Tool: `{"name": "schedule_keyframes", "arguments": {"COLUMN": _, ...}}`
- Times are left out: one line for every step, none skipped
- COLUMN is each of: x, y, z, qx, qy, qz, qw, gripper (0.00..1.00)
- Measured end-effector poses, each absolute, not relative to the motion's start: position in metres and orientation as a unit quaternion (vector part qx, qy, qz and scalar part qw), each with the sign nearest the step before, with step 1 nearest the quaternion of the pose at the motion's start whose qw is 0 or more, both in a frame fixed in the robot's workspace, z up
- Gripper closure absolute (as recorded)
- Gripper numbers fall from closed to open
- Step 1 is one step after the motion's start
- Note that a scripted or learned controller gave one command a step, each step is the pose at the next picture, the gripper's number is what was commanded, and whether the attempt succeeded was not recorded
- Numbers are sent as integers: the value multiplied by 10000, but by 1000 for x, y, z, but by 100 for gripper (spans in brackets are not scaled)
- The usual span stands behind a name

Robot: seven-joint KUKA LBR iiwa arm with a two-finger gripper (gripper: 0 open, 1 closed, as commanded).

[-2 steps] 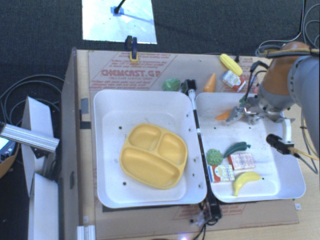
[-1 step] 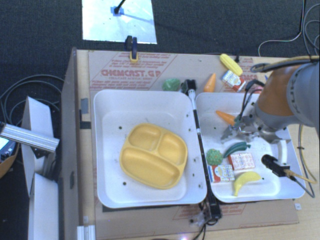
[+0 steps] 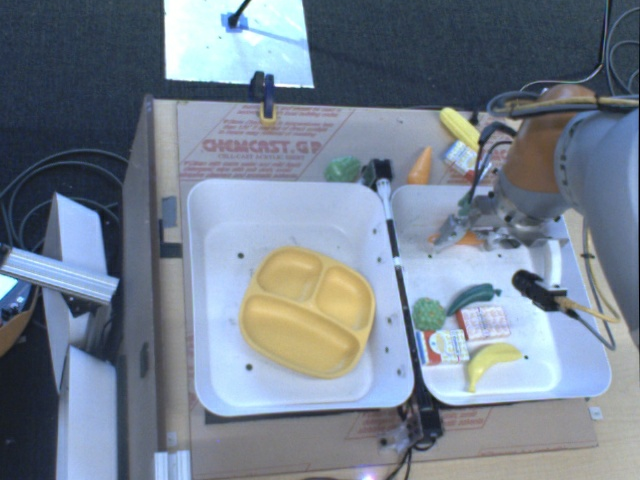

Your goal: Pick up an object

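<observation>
The gripper (image 3: 452, 232) is low in the right bin (image 3: 585, 368), near its far left corner, at the end of the grey arm (image 3: 590, 158) that reaches in from the right. Whether it is spread or pressed together cannot be told from this slant. Right at its tip lies an orange piece (image 3: 460, 241) on the bin floor (too hidden by the gripper to say whether it is gripped or only touched).

Nearer the camera in the same bin lie a green broccoli floret (image 3: 430, 314), a dark green vegetable (image 3: 472, 296) just beside it, a red and white box (image 3: 485, 321), a second small carton (image 3: 445, 346) against the left wall, and a yellow banana (image 3: 492, 360) towards the near edge. These five sit close together and well apart from the gripper.

The left bin (image 3: 215, 268) holds a yellow divided plate (image 3: 307, 311), lying flat near its middle.

Beyond the bins, on the cardboard sheet (image 3: 260, 138), rest a leafy green item (image 3: 343, 169), an orange carrot (image 3: 420, 166), a yellow corn cob (image 3: 459, 126) and a small packet (image 3: 460, 156) just beside the corn. A black clamp (image 3: 263, 88) stands at the sheet's far edge.
</observation>
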State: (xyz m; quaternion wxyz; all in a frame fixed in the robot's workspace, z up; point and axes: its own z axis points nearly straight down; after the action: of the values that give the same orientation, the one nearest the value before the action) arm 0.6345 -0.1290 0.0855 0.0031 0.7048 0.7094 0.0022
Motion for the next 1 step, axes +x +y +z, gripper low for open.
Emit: {"name": "schedule_keyframes", "arguments": {"x": 558, "y": -147, "z": 84, "qx": 7081, "qy": 7061, "qz": -17, "qw": -19, "gripper": 0}}
